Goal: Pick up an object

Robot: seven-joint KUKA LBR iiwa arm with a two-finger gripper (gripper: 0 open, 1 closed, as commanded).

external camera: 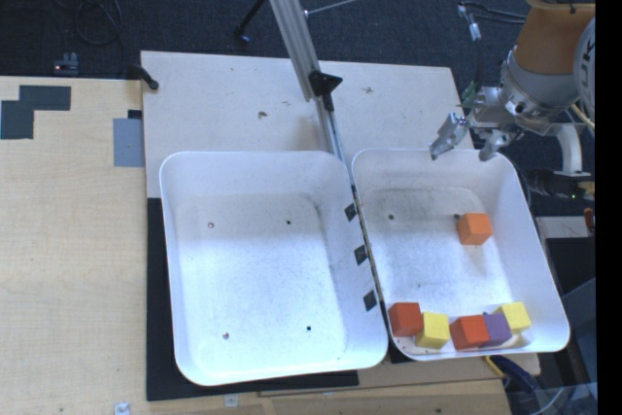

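Nearest the camera, along the front wall of the right bin [544,301], a row of blocks lies close together: a red block [405,318] at the left end, a yellow block [433,329] just beside it, then a second red block [468,331], a purple block [496,328] touching that one, and a second yellow block [516,316] at the right end. Farther back in the same bin an orange block [474,228] sits alone, well apart from the row. None of the blocks carries any writing that can be read.

The left bin [185,199] stands just beside the right one, their inner walls touching; small black clips [361,254] sit along that shared edge. Both bins rest on the pale counter [224,102], with a light wooden surface [68,248] to the left bearing grey patches.

Beyond the bins a slanted aluminium rail [292,24] rises from the divide, with a small checkered marker at its top — no legible text on it.

At the far right the gripper [465,139] hangs over the back rim of the right bin, away from every block. Its fingers look parted and nothing is between them — it is released. The orange band shows above the wrist.
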